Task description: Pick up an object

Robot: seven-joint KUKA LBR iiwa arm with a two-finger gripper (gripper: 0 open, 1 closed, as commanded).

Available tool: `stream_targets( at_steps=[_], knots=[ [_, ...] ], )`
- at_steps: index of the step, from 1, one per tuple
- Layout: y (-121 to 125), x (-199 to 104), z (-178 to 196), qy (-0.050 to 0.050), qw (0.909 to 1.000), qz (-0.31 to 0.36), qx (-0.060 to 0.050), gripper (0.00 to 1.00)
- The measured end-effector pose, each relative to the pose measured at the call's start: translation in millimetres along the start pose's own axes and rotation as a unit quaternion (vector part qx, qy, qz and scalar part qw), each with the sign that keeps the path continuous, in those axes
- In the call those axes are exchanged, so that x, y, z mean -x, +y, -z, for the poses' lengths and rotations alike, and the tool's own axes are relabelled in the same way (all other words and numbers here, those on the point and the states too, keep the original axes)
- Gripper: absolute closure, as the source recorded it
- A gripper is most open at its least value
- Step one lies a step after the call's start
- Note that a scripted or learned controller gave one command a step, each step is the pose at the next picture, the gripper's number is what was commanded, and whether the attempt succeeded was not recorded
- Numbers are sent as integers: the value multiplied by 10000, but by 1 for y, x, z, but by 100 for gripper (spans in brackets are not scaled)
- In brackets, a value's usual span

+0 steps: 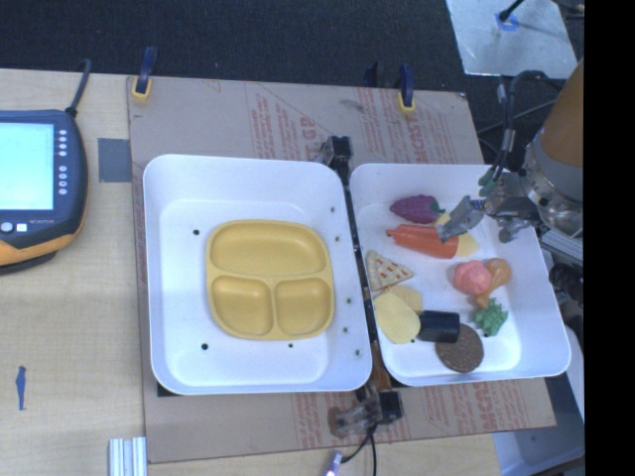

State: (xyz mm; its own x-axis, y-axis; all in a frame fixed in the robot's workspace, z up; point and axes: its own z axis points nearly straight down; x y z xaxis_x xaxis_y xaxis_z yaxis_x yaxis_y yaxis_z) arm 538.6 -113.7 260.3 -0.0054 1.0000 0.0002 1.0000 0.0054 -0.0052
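The right bin (556, 350) holds several toy foods: a purple eggplant (415, 207), an orange carrot (422, 240), a pink and orange fruit (478, 276), a green sprig (489, 316), a waffle wedge (385, 269), yellow slices (397, 315), a black cylinder (439, 325) and a brown disc (460, 350). My gripper (484, 224) hangs over the bin's upper right, just right of the carrot's tip. Its fingers (456, 220) are spread open with nothing between them.
The left bin (169, 266) carries a yellow divided plate (270, 278). A teach pendant (30, 186) lies at the bench's far left. Blue clamps (405, 85) pin the cardboard sheet at the back. Cables and hardware crowd the right edge.
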Motion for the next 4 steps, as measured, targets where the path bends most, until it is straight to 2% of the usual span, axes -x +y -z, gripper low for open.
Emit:
stream_targets(
  at_steps=[1, 2, 3, 4],
  knots=[
    [73, -26, -52, -12, 10000, 3, -1, 0],
    [109, -13, -131, -11, 10000, 8, -6, 0],
    [110, -12, -120, -17, 10000, 22, -8, 100],
    [110, -12, -120, -18, 10000, 22, -9, 0]
  ],
)
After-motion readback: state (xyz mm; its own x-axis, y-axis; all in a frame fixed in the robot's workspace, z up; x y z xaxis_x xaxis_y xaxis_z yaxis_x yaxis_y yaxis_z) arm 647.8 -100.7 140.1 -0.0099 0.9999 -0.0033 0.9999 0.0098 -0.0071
